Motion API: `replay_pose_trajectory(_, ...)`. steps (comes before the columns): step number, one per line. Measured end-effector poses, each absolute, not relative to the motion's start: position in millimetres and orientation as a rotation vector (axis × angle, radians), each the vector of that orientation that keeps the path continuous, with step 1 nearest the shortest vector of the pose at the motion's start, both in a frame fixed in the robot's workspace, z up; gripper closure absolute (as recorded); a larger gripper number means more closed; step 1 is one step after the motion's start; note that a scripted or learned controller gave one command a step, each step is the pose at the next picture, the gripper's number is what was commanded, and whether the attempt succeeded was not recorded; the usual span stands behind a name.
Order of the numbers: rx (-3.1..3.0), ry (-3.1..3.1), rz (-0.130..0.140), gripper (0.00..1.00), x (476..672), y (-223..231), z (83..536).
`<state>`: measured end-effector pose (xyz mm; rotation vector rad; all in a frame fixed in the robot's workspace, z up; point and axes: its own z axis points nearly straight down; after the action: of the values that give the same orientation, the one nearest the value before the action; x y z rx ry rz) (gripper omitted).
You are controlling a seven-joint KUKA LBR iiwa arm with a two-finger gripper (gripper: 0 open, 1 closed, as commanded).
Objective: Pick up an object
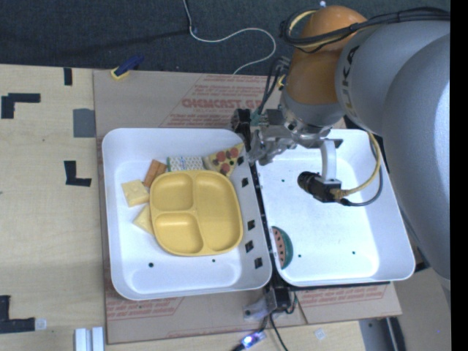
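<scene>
Grey arm [409,108] w/ orange band fills the right side nearest the lens; its gripper [252,141] hangs over the divider betw. the two white bins, at the back edge. Can't tell the claw's state or whether it has hold of anything, hidden under wrist hardware. Left bin [124,269] carries a yellow divided plate [196,212], centre, lying flat; looks like stiff light plastic, prob. slippery, best taken by the raised rim, not the flat wells. Around its back/left edge: tan cracker-like pieces [137,192], a small patterned piece [184,164], a colourful bit [225,157] near the gripper; small, light, easier to pinch across. Watermelon-slice toy [282,245] sits in the right bin [351,269] by the divider. Cardboard [205,101] under the bins has red print, reversed, not readable.
</scene>
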<state>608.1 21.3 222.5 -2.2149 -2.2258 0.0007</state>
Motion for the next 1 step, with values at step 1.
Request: replay_pose_trajectory(1,-2.218,-2.223,0.001,1.00,601.4,24.3,233.3)
